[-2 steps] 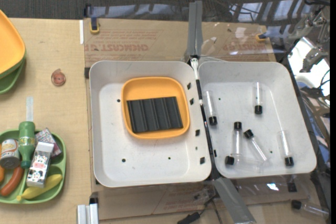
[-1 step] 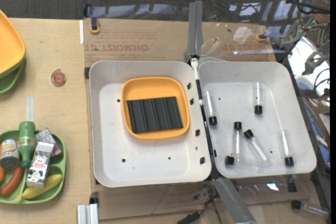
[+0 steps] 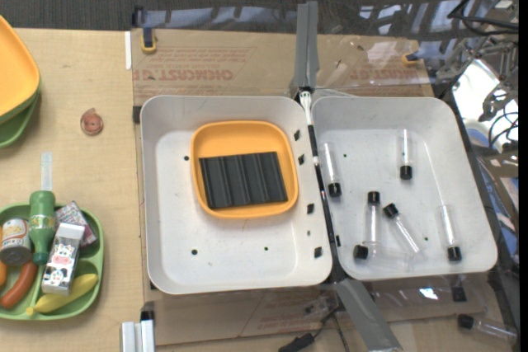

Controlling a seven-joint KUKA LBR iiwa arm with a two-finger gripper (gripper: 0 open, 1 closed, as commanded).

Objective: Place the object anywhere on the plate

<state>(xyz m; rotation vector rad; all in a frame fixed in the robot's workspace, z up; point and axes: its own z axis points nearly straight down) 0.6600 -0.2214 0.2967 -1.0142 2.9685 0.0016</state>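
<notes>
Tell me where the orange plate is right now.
The orange plate sits in the left white bin, toward its upper middle, with a dark ribbed block lying on it. The clear tubes lie in the right bin.

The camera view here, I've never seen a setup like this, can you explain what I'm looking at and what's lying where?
This is one fixed camera looking down at a slant on a workbench used by a robot arm. Two shallow white bins sit side by side. The left bin holds an orange plate with a dark ribbed block lying on it. The right bin holds five clear tubes with black caps, scattered about, such as one tube near the back. To the left, on the wooden table, a green tray carries toy food and a small green bottle, and an orange dish pokes in at the edge. Nothing is being held.
</notes>
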